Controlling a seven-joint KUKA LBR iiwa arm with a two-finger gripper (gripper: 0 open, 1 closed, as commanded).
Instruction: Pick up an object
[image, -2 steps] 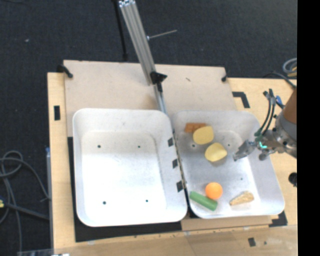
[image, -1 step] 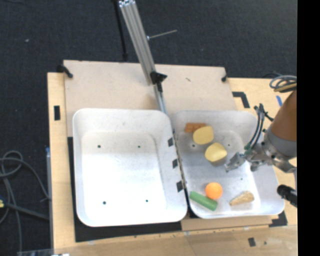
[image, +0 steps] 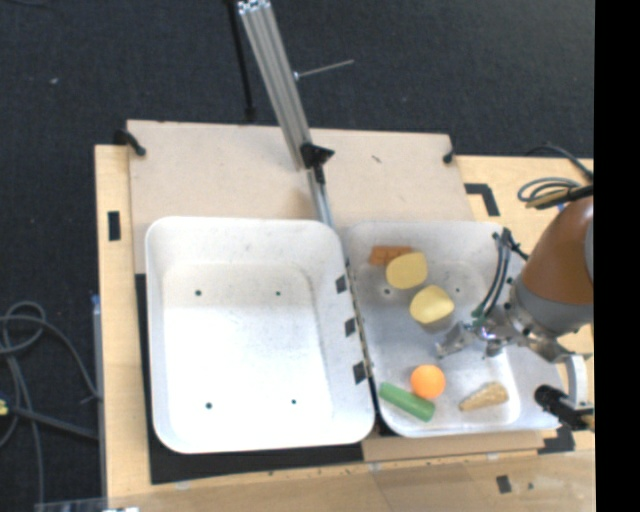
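Hand low over right bin, mid-right; grip state unclear. Orange ball, green piece, tan wedge along front edge. Two yellow pieces toward back.

2 white bins, 2 yellow pieces, 1 orange ball, 1 green stick, 1 tan wedge.
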